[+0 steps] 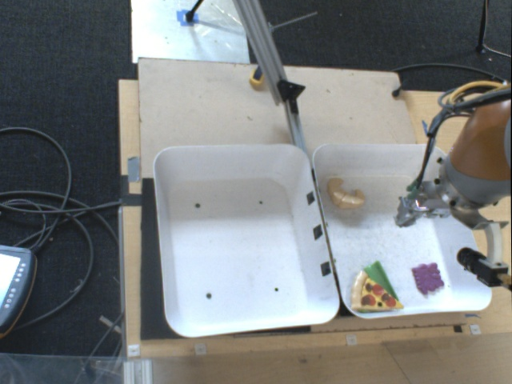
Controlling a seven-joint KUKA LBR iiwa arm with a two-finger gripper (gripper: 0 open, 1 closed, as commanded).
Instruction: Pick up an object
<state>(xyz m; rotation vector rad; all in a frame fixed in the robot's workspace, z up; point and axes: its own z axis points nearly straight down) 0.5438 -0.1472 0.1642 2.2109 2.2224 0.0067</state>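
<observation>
Three objects lie in the right bin. A tan croissant sits near its back left. At the front are a pizza slice with red toppings and a green edge, and a purple bunch of grapes. My gripper hangs over the middle of the right bin, right of the croissant and behind the grapes. I see nothing held in it. The arm's orange band is above it at the right edge.
The left bin stands beside the right one, and their shared wall carries black markers. A slanted metal pole crosses the bench behind the bins. Cables and a tablet lie on the floor at the left.
</observation>
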